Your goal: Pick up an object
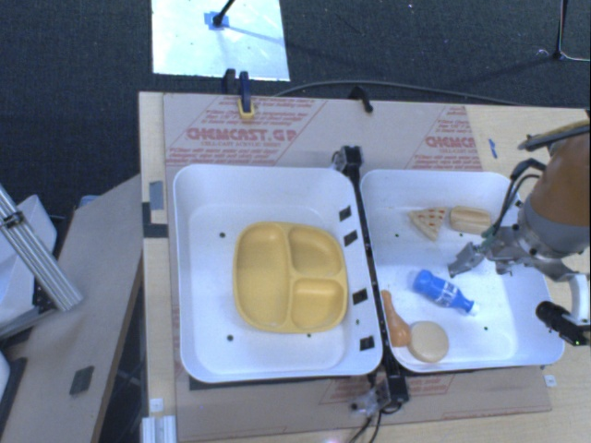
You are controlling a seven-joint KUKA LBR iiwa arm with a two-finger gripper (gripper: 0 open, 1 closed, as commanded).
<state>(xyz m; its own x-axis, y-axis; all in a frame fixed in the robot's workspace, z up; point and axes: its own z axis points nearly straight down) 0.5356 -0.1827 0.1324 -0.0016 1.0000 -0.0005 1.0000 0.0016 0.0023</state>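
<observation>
Your gripper (473,258) sits low over the right bin (388,201), toward that bin's right side, about midway between its far and near walls. You can make out one grey finger (462,262) pointing left; whether the pair stands wide or narrow cannot be told from this slant, and nothing shows between them. Behind it, the grey wrist and the orange band of the arm (563,201) come in over the bin's right wall.

Just beside the finger, toward the bin's near wall, lies the blue bottle (443,291), tipped on its side and slanting, its cap end toward the near right. It lies roughly at the middle of the bin floor, apart from the gripper.

Near the far wall you have a tan waffle-patterned wedge (428,221) and, touching or just beside it on the right, a pale tan bread-like piece (469,219). In the near left corner lies a round beige disc (428,341), with an orange spoon-shaped piece (394,319) along the left wall next to it.

The left bin (212,187) carries a yellow divided plate (291,276) at the middle of its floor, well apart from the gripper. Black clips line the wall between the two bins.
</observation>
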